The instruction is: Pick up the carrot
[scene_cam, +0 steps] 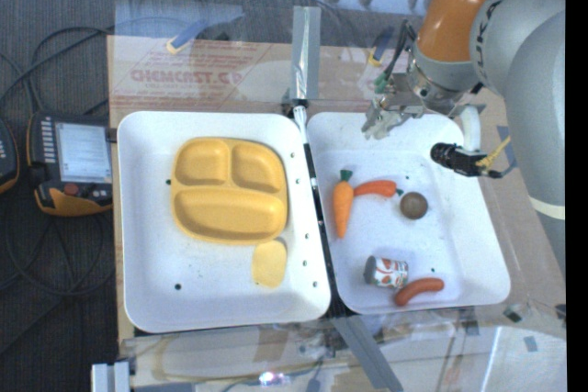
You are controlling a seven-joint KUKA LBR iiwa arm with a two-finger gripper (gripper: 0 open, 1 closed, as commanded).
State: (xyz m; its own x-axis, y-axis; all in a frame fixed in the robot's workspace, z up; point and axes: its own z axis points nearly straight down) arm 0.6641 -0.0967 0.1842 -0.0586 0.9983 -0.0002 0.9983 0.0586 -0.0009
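Claw [381, 117] over the far rim of the right bin [478, 289], at the end of the grey arm [514, 41] with its orange band; fingers too small and blurred to tell whether apart or together, nothing visibly between them.

Well apart from the claw, toward the near side: carrot [342, 207], lying flat on the floor of the right bin, close to that bin's left wall. Long axis running far-to-near, green stem end toward the claw, pointed tip toward the near rim.

Just right of the carrot, nearly touching its stem end: a short orange-red piece [375, 189], lying crosswise. Further right of the carrot: a round brown ball [413, 205]. Nearer than the carrot, by the front rim: a small can [385, 271] on its side and a red sausage [420, 290].

Left of the carrot, across the dividing walls: left bin [147, 289], holding a yellow divided tray [230, 188] and a pale yellow slab [270, 263] just in front of it.
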